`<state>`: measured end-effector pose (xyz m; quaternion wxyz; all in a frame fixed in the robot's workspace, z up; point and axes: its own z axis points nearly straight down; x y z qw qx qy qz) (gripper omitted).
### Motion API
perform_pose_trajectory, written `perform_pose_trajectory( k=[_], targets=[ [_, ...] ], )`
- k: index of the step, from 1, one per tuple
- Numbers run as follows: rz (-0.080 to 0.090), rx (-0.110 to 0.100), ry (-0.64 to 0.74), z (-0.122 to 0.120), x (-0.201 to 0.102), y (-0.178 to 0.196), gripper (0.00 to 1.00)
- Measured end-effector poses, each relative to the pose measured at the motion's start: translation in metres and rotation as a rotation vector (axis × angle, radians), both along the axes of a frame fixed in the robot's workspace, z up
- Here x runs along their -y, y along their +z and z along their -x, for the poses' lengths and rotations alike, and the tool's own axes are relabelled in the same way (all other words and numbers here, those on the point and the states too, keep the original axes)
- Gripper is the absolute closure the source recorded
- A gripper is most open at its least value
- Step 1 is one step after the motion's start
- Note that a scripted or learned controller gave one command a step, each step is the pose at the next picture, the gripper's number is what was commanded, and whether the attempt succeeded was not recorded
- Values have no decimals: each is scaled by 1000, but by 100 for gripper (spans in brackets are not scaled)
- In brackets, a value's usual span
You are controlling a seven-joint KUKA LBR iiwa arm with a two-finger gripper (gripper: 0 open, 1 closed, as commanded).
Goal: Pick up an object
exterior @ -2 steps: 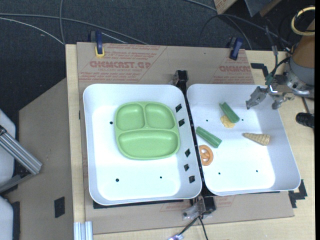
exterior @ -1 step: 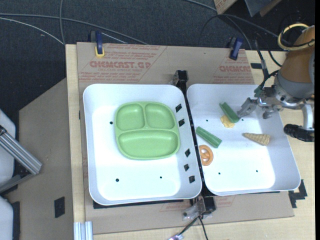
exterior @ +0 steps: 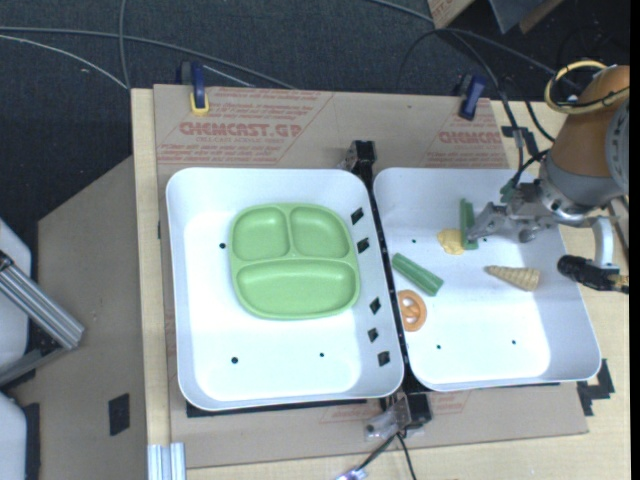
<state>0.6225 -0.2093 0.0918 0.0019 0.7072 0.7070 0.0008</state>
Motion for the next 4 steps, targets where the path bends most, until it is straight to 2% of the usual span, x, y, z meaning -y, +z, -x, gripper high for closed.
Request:
perform_pose_trajectory(
  k=[1,2,3,4],
  targets=[
    [2,6,1,-1,-1,11,100],
    [0,2,1,-3,0,55,100],
    [1,5,2,-15,1,113,100],
    [1,5,2,-17,1,167,100]
  ],
)
